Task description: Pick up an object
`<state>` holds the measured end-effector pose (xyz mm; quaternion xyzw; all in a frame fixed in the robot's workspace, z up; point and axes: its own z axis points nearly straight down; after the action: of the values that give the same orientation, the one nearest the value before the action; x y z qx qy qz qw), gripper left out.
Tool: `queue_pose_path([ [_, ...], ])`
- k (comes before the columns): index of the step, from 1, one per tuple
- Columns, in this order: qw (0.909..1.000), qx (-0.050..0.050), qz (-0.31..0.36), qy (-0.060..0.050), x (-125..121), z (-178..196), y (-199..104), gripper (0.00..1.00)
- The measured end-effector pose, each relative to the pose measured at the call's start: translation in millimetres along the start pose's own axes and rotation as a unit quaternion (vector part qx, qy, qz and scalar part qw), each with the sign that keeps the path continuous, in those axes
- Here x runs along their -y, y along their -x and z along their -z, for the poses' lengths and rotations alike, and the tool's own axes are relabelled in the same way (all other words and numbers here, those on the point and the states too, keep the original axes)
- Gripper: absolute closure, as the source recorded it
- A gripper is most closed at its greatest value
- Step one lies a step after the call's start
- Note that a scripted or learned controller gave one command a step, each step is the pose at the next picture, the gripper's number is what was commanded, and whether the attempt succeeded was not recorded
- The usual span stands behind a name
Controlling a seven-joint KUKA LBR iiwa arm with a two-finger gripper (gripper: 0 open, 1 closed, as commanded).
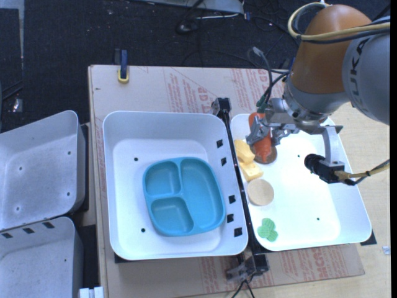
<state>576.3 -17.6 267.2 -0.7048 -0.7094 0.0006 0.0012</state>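
Observation:
My gripper (268,135) hangs low over the back left corner of the right bin (310,213). It sits directly over an orange-red, carrot-like object (265,151), covering that object's middle, so both ends of it stick out from under the gripper. Just left of it lie two yellow blocks (246,153) against the bin's left wall. A tan round disc (260,192) lies in front of them, and a small green piece (268,230) rests near the bin's front left corner.
The left bin (124,135) holds a blue divided plate (183,195). A black fitting with a cable (321,166) sits over the right bin's right side. White trays (37,160) lie off the bench at the left.

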Motion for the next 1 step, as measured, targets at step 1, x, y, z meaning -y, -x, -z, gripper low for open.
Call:
queue_pose_path([
  [1,1.0,0.0,0.0,-0.001,23.7,-24.4,-45.0,1.0],
])
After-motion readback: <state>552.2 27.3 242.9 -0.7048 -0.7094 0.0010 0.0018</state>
